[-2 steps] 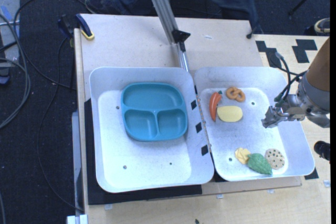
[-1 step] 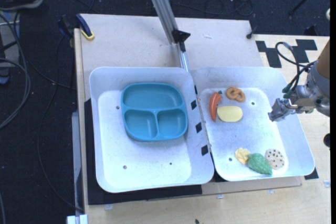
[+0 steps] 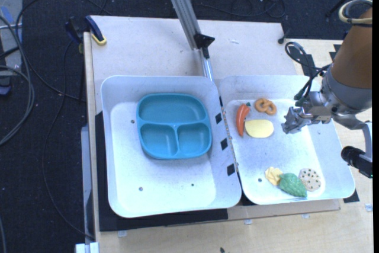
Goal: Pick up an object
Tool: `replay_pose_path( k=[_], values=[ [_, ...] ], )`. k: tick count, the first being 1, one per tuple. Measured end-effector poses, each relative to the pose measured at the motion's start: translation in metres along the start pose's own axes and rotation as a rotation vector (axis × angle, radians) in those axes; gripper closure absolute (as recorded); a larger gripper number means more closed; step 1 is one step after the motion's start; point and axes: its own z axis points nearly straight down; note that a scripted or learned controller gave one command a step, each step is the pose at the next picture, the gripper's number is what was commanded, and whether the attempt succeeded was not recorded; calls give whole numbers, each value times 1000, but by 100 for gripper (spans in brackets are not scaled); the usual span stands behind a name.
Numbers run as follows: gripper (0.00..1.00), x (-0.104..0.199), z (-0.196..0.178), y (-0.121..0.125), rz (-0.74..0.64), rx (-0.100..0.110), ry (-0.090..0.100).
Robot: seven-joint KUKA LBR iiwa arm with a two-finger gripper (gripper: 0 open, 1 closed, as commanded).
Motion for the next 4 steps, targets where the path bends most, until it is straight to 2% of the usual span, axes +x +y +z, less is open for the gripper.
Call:
replay_pose_path(
  k=[1,4],
  values=[
    [100,52,4,3,0,1,1],
    [100,191,30,39,0,2,0]
  ],
)
